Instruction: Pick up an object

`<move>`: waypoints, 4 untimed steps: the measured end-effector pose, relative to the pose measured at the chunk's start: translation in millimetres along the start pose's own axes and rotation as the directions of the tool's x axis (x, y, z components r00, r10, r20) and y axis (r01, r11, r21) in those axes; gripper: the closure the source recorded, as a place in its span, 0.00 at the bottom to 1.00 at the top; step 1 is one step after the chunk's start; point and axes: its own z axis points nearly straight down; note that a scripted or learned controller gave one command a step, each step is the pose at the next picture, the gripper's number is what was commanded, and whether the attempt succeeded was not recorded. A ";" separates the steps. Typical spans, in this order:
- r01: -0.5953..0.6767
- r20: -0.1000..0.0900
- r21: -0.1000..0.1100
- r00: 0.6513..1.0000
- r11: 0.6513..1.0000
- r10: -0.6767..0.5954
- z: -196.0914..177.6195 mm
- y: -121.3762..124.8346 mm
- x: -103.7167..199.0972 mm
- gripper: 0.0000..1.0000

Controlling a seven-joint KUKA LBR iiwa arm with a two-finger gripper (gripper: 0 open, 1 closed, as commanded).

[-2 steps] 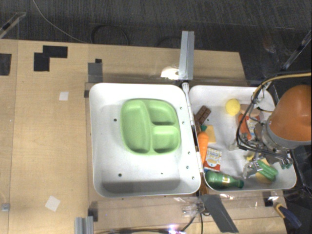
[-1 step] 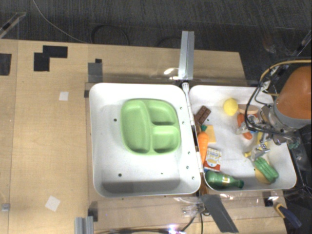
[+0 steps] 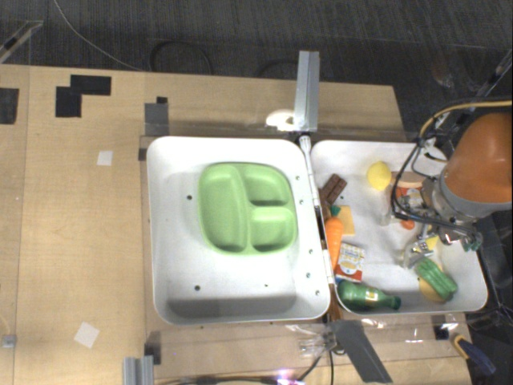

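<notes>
Over the right bin, the tool hangs beside a green cucumber; whether it is apart or together, I cannot tell. Above it the arm leans in from the right, orange band uppermost.

I am reaching in from the right over the right bin, my orange band sitting above the wrist, and my claw is hanging low near the bin's right side. Just below it a green cucumber-like piece is lying on a yellow item. A lemon is resting near the top, a carrot and brown block are lying along the left wall, and a green bottle is lying at the bottom. The left bin is holding a green divided tray.
</notes>
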 end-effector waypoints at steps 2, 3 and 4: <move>-0.120 0.004 -0.001 0.993 0.993 0.120 -2.4 97.7 13.0 0.00; 0.082 0.000 -0.004 0.997 0.997 -0.082 0.9 26.3 -39.4 0.00; -0.073 0.003 -0.002 0.997 0.997 0.073 -1.6 36.9 25.5 0.00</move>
